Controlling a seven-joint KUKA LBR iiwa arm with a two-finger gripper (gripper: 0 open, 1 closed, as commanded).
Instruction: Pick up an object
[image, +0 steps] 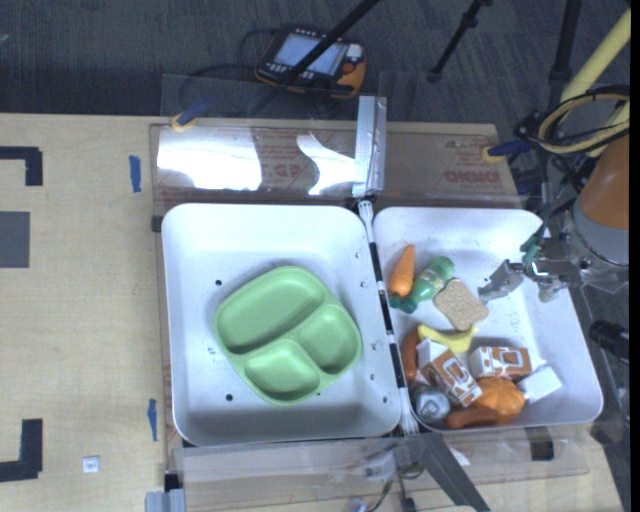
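In the camera view, two white bins sit side by side on the bench. The left bin (190, 330) holds a green divided plate (288, 332), lying flat near its middle. The right bin (570, 330) holds a loose pile toward its left and near side: an orange carrot (402, 270), a green bottle (433, 277), a round brown biscuit (460, 305), a yellow banana (447, 337), a printed carton (497, 360) and a small can (432, 405). The gripper (518, 276) hangs over the right bin's far right part, above bare floor, well apart from the pile. Its jaws stand apart, with nothing between them.
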